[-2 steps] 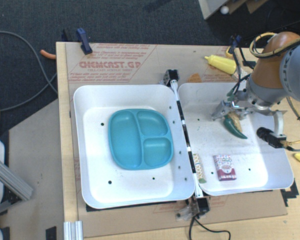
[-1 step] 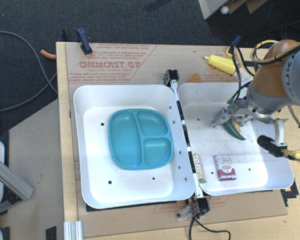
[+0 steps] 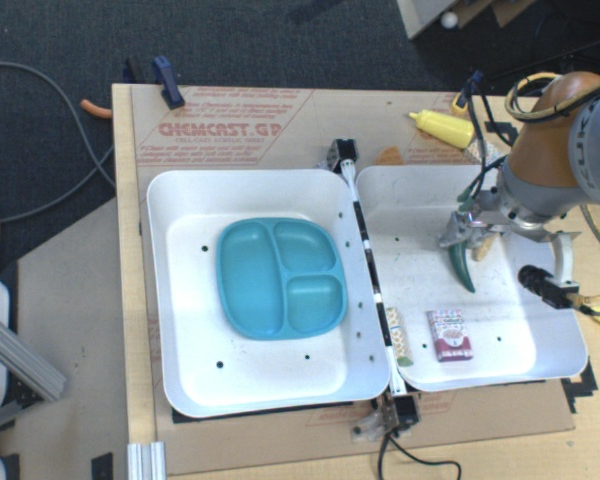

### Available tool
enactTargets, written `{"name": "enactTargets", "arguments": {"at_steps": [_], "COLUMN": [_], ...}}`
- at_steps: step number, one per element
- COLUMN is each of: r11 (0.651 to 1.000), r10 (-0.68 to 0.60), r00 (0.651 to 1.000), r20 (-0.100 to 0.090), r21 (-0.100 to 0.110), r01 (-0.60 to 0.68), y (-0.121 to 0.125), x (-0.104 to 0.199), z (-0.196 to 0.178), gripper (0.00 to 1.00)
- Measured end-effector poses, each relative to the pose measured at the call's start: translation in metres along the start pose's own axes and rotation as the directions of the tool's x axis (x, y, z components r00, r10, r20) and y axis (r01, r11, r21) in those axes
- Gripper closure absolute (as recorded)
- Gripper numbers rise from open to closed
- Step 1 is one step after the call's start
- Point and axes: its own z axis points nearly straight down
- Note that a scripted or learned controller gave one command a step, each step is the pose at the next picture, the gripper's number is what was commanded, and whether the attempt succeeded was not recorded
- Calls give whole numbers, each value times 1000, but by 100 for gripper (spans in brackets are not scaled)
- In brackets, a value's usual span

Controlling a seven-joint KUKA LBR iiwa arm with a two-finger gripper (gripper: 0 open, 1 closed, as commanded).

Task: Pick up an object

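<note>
Teal divided plate (image 3: 280, 276) in left bin (image 3: 175, 208); green pepper (image 3: 462, 266), red packet (image 3: 449, 335) in right bin (image 3: 410, 193).

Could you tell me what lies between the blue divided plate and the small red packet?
In the camera view, the shared bin walls with their black clamp strip separate the blue divided plate from the small red packet. A patterned wrapper lies there too.

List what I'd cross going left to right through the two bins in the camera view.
Left bin → teal divided plate → clamped divider where the bins meet → small red packet → gripper at a dark green object → right bin's far rim.
</note>
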Motion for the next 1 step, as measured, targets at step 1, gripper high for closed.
{"name": "enactTargets", "arguments": {"at_steps": [1], "r11": [1000], "r10": [-3], "r00": [1000], "r20": [-1], "r21": [0], "r01": [3], "y": [61], "x": [83], "z": [-89], "gripper": [100]}}
